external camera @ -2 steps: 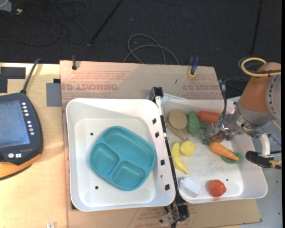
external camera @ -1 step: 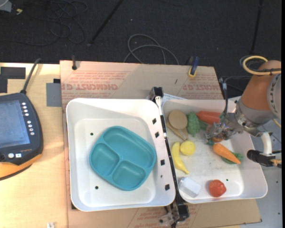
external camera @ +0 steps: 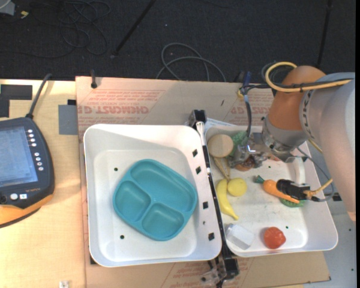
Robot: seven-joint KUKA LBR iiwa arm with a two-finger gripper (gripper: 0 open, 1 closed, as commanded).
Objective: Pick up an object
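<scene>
On the counter, the left bin (external camera: pixel 102 161) holds a teal divided plate (external camera: pixel 155 199). In the right bin (external camera: pixel 318 236), the jaws (external camera: pixel 246 158), state impossible to tell, hang beside a tan ball (external camera: pixel 220 144); banana (external camera: pixel 226 204), carrot (external camera: pixel 281 190), lemon (external camera: pixel 237 188), tomato (external camera: pixel 274 237) lie nearby.

Tray (external camera: pixel 155 198) in left bin (external camera: pixel 102 155); banana (external camera: pixel 227 201), carrot (external camera: pixel 278 189) in right bin (external camera: pixel 315 230).

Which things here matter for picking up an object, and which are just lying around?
For the job:
gripper
right bin
wooden ball
yellow ball
banana
carrot
red tomato
white block

Lying about:
teal divided plate
left bin
control pendant
</scene>
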